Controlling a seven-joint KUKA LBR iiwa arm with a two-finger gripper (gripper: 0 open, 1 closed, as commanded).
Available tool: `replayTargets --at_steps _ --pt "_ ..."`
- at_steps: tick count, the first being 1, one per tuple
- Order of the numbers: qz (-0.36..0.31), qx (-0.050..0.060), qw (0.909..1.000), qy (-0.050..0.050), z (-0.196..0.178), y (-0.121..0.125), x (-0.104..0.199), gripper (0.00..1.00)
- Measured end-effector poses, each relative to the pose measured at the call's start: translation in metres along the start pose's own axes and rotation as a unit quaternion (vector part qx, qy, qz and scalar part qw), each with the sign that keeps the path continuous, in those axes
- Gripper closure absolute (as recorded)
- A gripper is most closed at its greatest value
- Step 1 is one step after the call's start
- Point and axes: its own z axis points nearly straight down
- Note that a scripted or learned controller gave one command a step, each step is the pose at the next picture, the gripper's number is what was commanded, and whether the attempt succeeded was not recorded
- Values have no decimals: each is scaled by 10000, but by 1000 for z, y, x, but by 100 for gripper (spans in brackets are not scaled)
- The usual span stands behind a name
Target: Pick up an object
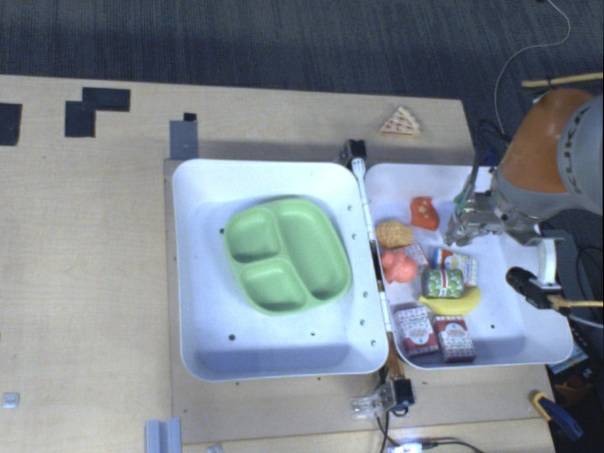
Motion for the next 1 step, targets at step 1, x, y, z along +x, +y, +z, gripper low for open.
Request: replayTargets --at_steps 1 --pt "0 2 10000 1 0 0 0 0"
